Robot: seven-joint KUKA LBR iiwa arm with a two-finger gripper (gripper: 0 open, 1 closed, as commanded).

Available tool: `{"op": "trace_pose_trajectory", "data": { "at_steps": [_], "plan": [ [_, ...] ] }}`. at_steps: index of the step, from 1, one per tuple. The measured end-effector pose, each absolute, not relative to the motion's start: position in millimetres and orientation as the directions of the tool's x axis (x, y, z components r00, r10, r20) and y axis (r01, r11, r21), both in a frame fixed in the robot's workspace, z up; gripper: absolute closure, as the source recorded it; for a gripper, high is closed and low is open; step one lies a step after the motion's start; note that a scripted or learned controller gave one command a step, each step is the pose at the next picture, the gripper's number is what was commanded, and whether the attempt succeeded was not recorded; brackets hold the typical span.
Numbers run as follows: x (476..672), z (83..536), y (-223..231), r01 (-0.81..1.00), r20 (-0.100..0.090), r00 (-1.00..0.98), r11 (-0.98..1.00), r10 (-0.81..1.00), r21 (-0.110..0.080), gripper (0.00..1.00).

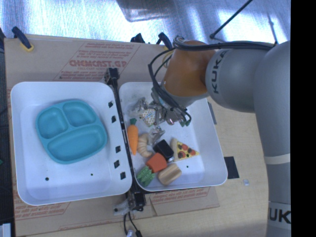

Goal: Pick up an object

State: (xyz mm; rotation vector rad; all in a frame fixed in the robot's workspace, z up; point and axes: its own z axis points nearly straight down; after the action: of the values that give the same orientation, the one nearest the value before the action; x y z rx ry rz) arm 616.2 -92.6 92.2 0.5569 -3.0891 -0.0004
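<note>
My gripper [149,118] is low in the right bin [210,132], near its upper left part, under the orange wrist band. Its metal fingers [140,105] stand open. A small white speckled piece [147,115] lies between them on the bin floor. Just below it are an orange carrot [133,137] and a pale, croissant-like toy [143,146]. Further toward the front lie a black block [163,149], a pizza slice [184,151], a red block [157,162], a green piece [145,175] and a tan bread roll [170,174].
The left bin [29,177] holds a blue divided plate [72,130]. A black-clipped divider [117,132] runs between the two bins. The grey arm [247,78] crosses over the right bin's far right corner. Bare white floor shows at the right bin's right side.
</note>
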Motion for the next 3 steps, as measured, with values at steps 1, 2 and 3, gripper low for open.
{"op": "trace_pose_trajectory", "data": {
  "at_steps": [1, 2, 3],
  "plan": [
    [616.2, 92, -93, -0.349, 0.003, -0.937, 0.937, -0.349, 0.001, 0.00],
    [657.4, 93, -90, -0.554, -0.002, -0.833, 0.833, -0.554, -0.001, 0.00],
    [658.2, 103, -90, -0.552, -0.003, -0.834, 0.834, -0.552, -0.003, 1.00]
  ]
}}
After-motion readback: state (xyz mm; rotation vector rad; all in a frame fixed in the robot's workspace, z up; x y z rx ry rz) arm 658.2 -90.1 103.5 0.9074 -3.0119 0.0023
